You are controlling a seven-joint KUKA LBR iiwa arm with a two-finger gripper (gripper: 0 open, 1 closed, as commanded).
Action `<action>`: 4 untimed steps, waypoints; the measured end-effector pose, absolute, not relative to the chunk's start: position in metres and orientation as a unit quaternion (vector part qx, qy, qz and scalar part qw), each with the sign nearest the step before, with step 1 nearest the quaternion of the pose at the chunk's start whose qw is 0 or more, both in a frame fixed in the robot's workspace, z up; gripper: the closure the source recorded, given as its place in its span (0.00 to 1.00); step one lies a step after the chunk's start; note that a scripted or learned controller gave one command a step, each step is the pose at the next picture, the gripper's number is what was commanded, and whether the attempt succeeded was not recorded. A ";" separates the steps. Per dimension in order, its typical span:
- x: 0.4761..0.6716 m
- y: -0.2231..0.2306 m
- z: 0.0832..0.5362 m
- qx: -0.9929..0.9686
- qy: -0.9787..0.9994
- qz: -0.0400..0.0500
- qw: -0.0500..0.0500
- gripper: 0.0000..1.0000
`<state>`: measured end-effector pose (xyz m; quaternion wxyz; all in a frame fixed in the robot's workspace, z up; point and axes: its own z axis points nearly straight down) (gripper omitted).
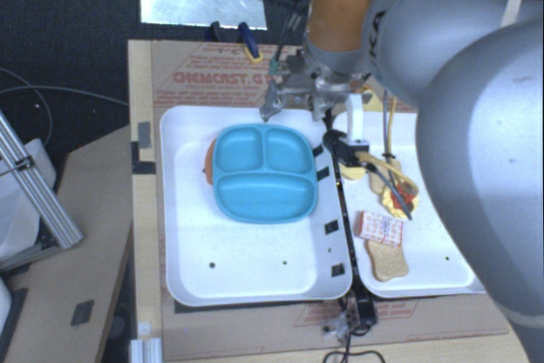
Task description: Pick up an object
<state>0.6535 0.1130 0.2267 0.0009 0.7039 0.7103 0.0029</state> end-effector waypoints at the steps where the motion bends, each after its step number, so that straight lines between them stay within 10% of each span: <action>1: 0.641 0.082 0.182 0.708 0.707 -0.001 0.000 0.00; 2: 0.633 0.142 0.348 0.704 0.711 0.007 0.004 0.00; 3: 0.633 0.138 0.350 0.704 0.711 0.003 0.002 1.00; 4: 0.637 0.194 0.376 0.704 0.710 0.003 0.001 1.00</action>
